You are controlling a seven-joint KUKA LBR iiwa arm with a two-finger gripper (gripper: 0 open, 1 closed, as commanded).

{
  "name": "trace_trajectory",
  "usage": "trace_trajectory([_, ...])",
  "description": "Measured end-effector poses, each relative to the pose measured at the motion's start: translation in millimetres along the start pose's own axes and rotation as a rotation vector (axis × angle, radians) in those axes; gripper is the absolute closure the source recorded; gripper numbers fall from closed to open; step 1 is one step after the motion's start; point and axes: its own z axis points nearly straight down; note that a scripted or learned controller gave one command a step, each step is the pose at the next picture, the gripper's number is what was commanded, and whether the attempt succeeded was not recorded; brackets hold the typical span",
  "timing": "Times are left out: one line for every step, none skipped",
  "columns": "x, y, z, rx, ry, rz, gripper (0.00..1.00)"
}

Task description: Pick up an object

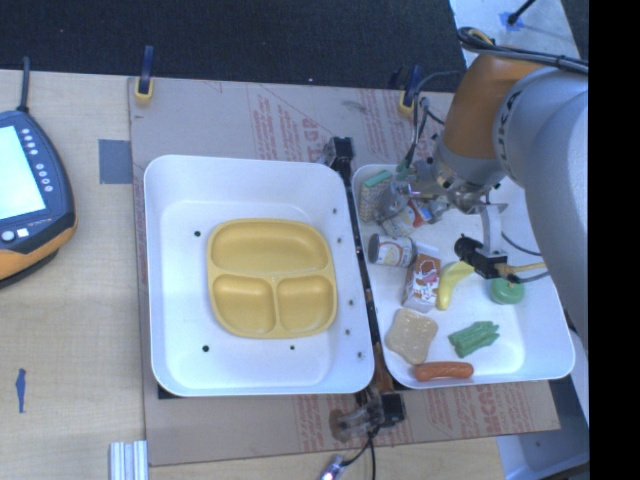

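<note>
Worktop (90,298): bears two white bins side by side.
Left bin (165,268): well left of the hand, holding a yellow divided tray (270,275).
Right bin (545,353): under the hand, toys scattered below it.
Arm (500,108): low over the bin's far corner.
Hand (418,196): down among clutter; opening impossible to judge.
Toys: carton (423,281), banana (455,280), bread slice (411,335), green vegetable (473,337), sausage (443,371), all lying loose.
Progress: nothing visibly lifted; grasp and raise remaining.
</note>
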Motion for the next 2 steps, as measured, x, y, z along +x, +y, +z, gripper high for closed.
trace_trajectory([-1.0, -3.2, -8.5, 0.017, 0.003, 0.000, 1.00])
trace_trajectory([44.8, -75.9, -100.2, -0.003, 0.000, -0.003, 1.00])
